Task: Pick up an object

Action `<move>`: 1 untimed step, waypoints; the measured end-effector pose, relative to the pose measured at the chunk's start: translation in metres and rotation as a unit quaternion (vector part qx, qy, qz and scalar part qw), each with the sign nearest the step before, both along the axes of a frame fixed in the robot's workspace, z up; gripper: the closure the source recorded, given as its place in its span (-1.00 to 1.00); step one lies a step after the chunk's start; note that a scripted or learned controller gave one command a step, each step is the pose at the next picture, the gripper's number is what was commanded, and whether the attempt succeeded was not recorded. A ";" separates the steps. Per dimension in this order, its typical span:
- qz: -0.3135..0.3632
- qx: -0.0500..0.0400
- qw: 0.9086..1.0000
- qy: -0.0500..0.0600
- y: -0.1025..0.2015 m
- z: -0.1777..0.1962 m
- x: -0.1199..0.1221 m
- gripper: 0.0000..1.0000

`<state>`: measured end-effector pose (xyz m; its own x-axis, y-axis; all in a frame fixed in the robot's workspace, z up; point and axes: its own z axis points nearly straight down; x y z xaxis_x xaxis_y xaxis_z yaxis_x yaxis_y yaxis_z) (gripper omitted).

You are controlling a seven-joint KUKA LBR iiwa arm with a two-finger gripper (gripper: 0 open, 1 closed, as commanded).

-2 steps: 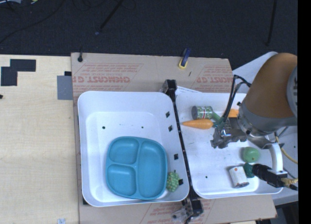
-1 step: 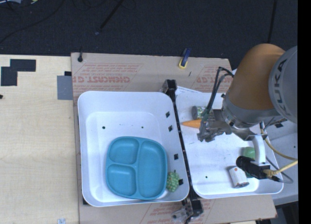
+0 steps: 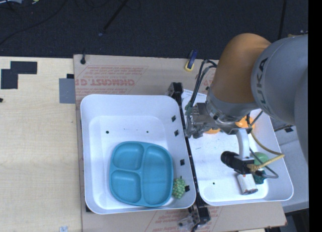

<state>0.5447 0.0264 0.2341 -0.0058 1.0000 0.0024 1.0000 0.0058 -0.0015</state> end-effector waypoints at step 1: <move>-0.002 -0.001 1.000 0.002 0.030 -0.012 -0.004 1.00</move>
<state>0.5405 0.0559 0.2218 -0.0020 1.0000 0.0008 1.0000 0.0020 -0.0057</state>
